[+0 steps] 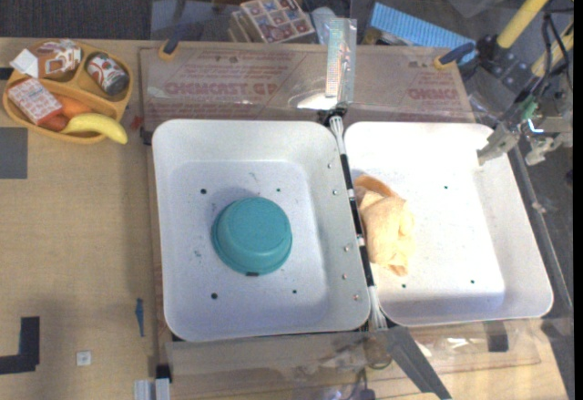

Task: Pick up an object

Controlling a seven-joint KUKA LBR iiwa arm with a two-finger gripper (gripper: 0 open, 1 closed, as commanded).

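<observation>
A teal bowl (253,235) lies upside down in the middle of the left bin (182,152). A soft yellow and orange object (385,225) lies against the left wall of the right bin (474,207). My gripper (515,136) hangs over the far right corner of the right bin, well apart from both objects. Dark cables and parts blur its outline.
A yellow tray (27,120) with a banana (98,126) and food packets sits on the bench at the far left. Cardboard (246,84) lies behind the bins, with boxes and clutter on the floor beyond. The bins' shared rim (351,207) runs between the two objects.
</observation>
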